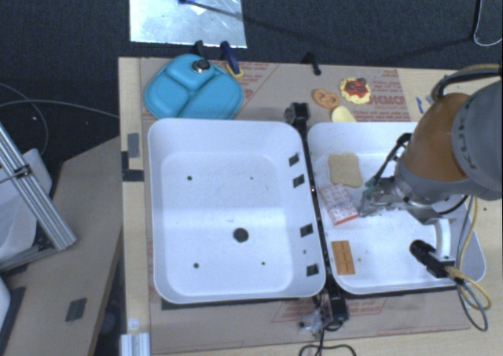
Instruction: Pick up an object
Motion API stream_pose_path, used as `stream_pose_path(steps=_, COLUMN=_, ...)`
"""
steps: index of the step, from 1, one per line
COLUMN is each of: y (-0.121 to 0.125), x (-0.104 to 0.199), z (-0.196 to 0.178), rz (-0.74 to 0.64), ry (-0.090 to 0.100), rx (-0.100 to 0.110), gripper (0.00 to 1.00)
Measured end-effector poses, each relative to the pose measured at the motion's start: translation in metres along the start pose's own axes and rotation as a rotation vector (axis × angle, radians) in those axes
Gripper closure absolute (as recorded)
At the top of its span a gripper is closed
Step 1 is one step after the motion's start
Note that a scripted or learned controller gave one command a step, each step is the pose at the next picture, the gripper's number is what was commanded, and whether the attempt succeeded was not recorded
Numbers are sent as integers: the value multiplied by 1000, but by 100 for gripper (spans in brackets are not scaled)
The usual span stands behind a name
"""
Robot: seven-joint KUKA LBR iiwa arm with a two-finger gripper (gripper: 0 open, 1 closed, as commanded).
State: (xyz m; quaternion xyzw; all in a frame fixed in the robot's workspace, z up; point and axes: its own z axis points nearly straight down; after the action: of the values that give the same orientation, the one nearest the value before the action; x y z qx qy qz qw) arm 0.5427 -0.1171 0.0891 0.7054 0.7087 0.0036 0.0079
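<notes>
Arm (452,150) seen entering from right, orange band above wrist, reaching down into right bin (440,272). Gripper (369,201) positioned low over bin floor, just beside the red-and-white packet (342,203), at packet's right edge; contact vs. small gap not resolvable. Grip state: cannot tell, tip too small and blurred. Nothing seen held.

Right bin contents: tan square pc. (344,169) near upper left corner, above packet; orange-brown rectangular item (343,257) near lower left, below packet. All three apart from one another.

Left bin (169,158): dark round spot (240,235) noted on floor.

Behind bins on bench (267,87): blue divided tray (193,90), pretzel-shaped item (324,98), round red-topped item (355,89), pale yellow item (343,115) at right bin's rim.
</notes>
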Motion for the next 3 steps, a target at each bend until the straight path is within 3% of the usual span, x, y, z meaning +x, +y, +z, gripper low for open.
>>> stream_pose_path(steps=1, y=-55, x=99, z=-102, rz=-8, ry=10, rx=11, gripper=100)
stream_pose_path(steps=2, y=-50, x=133, z=-185, rz=-5, ry=9, rx=4, gripper=100)
stream_pose_path(steps=3, y=-49, x=201, z=-283, rz=-9, ry=11, rx=3, gripper=100)
